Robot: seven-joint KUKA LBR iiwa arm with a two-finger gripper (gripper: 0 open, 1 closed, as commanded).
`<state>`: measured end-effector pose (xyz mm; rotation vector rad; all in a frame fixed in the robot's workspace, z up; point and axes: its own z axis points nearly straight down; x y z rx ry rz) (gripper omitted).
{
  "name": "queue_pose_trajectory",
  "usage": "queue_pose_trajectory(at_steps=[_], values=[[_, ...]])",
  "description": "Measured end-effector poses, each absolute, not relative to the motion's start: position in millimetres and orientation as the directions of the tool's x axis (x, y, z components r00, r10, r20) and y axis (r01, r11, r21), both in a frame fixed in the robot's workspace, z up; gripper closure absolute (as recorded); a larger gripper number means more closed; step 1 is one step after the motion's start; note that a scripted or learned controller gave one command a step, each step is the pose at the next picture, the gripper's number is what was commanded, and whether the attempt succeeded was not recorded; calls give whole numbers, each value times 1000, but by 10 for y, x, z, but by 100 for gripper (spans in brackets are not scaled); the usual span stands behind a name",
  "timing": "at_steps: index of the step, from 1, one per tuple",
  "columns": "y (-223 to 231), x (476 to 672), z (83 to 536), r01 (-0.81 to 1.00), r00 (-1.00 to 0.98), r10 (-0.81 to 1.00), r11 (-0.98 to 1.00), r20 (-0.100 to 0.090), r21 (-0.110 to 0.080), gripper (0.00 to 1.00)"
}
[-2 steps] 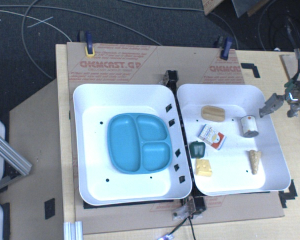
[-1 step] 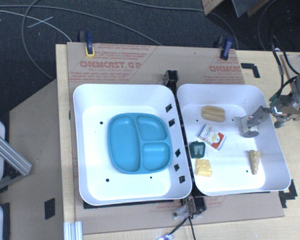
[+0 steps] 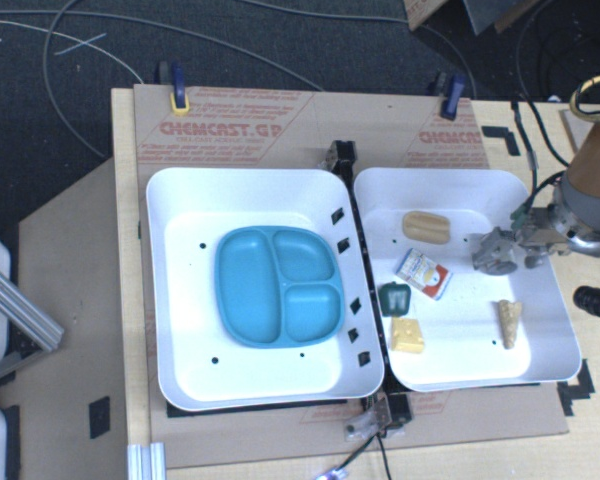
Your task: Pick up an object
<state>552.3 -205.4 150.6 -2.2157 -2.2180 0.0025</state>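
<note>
The right bin [image 3: 540, 363] holds a tan bread roll [image 3: 426, 228], a small red-and-white packet [image 3: 422, 272], a dark teal block [image 3: 394, 298], a yellow cheese wedge [image 3: 408, 335] and a tan cone-shaped piece [image 3: 508, 322]. My gripper [image 3: 494, 252] hangs over the right half of this bin, right of the packet and above the cone piece. It touches none of the objects that I can see.
The left bin [image 3: 175, 298] carries a blue divided plate [image 3: 278, 285]. Black clips line the seam between the bins. Blue clamps [image 3: 179, 86] pin the cardboard base at the back. Cables run along the right side near the arm.
</note>
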Motion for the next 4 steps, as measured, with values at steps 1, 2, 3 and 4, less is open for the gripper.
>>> queue_pose_trajectory(at_steps=[1,2,3,4], values=[[-2030,5460,881,1000,0,1000,0,4,-8,0],[-2039,5486,1036,1000,0,1000,0,1,1,100],[-2134,5506,1640,1000,0,1000,0,-3,7,100],[-2166,5617,2227,1000,-1,1000,1,-3,8,100]])
